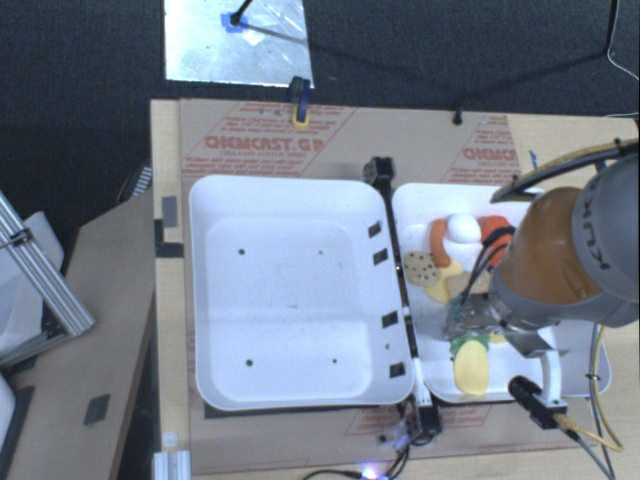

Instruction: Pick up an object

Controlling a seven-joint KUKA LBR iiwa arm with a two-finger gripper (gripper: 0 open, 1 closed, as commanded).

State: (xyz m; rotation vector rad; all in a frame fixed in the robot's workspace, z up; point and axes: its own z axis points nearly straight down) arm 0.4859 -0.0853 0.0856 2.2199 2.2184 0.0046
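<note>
Spanning most of the view, the bench [330, 128] carries a sheet of printed cardboard on which two shallow white bins sit side by side. Left bin [290, 288] lies at about nine o'clock from the scene's centre, its floor bare apart from a few small dark dots. Right bin [420, 208] lies at three o'clock, touching the left bin along a shared edge fitted with black clips. Arm [560, 258], grey with an orange-brown band, enters from three o'clock and covers much of the right bin. Gripper [468, 320] hangs low over the right bin's middle, at about seven o'clock from the orange band; whether its fingers are wide or narrow cannot be told, since the wrist hides them. Objects cluster at the gripper's ten to twelve o'clock: a white ball [463, 228], an orange piece [439, 238] just beside it, a red-orange piece [494, 228] at the ball's three o'clock, and a tan speckled cookie [419, 266] with a pale yellow piece [443, 278] touching it. At the gripper's six o'clock lies a yellow object [472, 368], with a small green item [468, 346] at its twelve o'clock end, just beneath the gripper.
</note>
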